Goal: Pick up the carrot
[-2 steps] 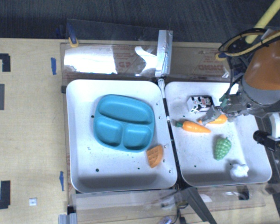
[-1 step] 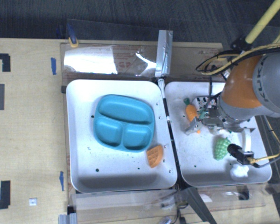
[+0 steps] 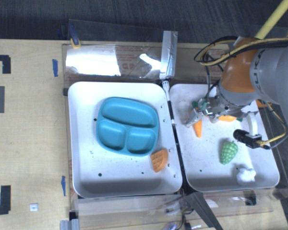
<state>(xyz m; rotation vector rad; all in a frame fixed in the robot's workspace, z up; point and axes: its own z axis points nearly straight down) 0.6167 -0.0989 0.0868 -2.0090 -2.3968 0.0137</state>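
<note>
Well, the hand (image 3: 202, 110) was low in the right bin (image 3: 259, 176), right over the top of the carrot (image 3: 198, 128), but whether it had grabbed the carrot could not be told, so the lifting was not done yet.

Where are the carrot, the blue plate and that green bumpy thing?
carrot (image 3: 198, 128): camera view, middle of its orange body.
blue plate (image 3: 127, 125): camera view, central divider.
green bumpy thing (image 3: 228, 152): camera view, its middle.
</note>
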